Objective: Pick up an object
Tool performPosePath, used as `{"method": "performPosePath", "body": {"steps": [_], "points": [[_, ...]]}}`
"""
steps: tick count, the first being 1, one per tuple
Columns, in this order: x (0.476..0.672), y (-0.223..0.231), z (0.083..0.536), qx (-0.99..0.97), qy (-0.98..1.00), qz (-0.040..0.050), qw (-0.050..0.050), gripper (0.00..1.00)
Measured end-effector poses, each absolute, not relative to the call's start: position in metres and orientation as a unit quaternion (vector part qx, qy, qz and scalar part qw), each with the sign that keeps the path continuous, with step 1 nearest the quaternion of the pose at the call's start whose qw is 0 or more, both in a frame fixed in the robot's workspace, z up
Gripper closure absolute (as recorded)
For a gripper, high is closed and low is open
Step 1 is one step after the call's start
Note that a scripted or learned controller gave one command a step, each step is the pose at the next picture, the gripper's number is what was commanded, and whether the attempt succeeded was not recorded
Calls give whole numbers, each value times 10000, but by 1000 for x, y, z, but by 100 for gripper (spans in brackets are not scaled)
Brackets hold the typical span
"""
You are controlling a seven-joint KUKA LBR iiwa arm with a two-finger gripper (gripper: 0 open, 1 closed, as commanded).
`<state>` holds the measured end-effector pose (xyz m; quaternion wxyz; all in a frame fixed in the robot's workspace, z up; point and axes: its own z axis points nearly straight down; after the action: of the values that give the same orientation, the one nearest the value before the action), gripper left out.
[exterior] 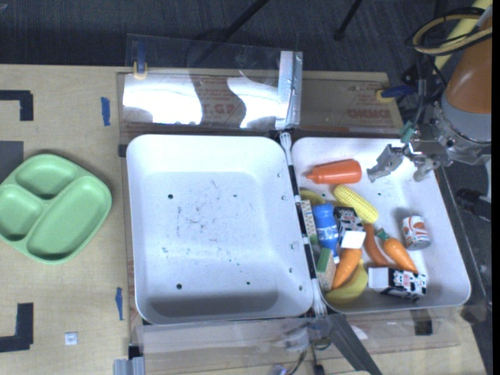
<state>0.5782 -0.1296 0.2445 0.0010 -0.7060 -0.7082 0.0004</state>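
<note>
Objects, a jumble of toy food, lie untouched in the right white bin [457,280]: the orange plastic bottle [333,171] leads the pile. The grey two-finger gripper [403,162] hovers just right of that bottle, fingers spread, gripping nothing. Descent, clamp and lift remain.

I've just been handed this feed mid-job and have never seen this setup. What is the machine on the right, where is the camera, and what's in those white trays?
One fixed camera looks down at a slant on a bench. The grey and orange machine at the right is a robot arm; its tool hangs over the right bin, with nothing seen between its fingers. That bin holds toy food: an orange bottle, a corn cob, carrots, a banana, a small can and a blue packet. The left bin sits beside it. A green divided plate lies further left.
</note>
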Motion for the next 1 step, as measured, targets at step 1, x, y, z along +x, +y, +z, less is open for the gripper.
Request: {"method": "performPosePath", "body": {"steps": [1], "points": [[601, -121, 86, -6544, -7561, -14, -18, 0]]}}
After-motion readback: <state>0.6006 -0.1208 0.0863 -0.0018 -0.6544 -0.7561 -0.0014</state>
